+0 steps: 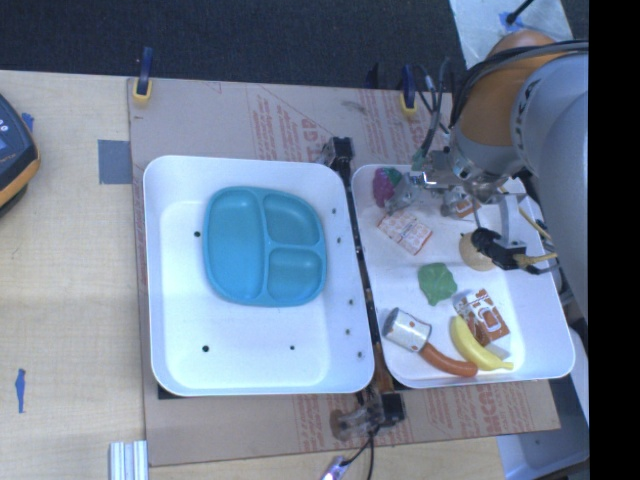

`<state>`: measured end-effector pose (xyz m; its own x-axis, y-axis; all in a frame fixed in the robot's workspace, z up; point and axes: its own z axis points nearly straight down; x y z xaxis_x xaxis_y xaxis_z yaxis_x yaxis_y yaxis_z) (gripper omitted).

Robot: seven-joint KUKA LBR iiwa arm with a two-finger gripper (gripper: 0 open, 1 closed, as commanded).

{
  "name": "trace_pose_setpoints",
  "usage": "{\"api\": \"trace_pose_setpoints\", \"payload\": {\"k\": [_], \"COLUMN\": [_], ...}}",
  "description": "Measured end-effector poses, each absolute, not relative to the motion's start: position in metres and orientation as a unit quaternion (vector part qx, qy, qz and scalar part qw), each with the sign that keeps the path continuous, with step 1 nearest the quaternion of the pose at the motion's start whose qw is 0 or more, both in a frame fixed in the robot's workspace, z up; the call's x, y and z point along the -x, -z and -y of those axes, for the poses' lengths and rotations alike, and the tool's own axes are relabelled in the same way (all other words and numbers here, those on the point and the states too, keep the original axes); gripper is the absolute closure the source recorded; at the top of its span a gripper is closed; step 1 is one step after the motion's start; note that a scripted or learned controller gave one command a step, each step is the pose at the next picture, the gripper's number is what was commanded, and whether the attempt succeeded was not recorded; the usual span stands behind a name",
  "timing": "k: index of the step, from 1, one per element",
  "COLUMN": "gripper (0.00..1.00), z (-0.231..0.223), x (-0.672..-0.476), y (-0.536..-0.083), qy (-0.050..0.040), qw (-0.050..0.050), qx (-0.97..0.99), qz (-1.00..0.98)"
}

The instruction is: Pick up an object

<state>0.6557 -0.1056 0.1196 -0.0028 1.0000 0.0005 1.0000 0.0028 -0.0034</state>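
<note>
The right bin (545, 360) holds several small items. Among them are a purple and green grape bunch (385, 183), a pale pink wafer packet (405, 233), a green leafy piece (437, 281), a silver can (405, 329), an orange carrot (447, 361), a yellow banana (478, 348), an orange and white snack box (484, 314) and a beige round piece (476, 252). My gripper (413, 189) hangs low over the bin's far left corner, just right of the grape bunch and above the wafer packet. Nothing is visibly held in it.
The left bin (175, 318) carries a blue divided plate (265, 245). The grey arm with its orange band (500, 108) covers the right bin's far right corner. A small orange item (461, 206) lies partly under the wrist. A dark device (12, 153) sits at the bench's left edge.
</note>
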Motion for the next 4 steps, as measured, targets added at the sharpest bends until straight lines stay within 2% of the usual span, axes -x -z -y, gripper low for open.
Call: {"api": "trace_pose_setpoints", "payload": {"k": [1, 2, 3, 4], "gripper": [0.00, 1.00, 0.00, 1.00], "z": [0.119, 0.120, 0.119, 0.120], "x": [-0.607, -0.607, -0.607, -0.607], "y": [-0.091, -0.102, -0.102, -0.112], "qy": [-0.0020, -0.0030, -0.0028, -0.0032], "qw": [0.001, 0.002, 0.002, 0.002], "qx": [0.705, 0.705, 0.705, 0.705], "qz": [0.709, 0.709, 0.709, 0.709]}}
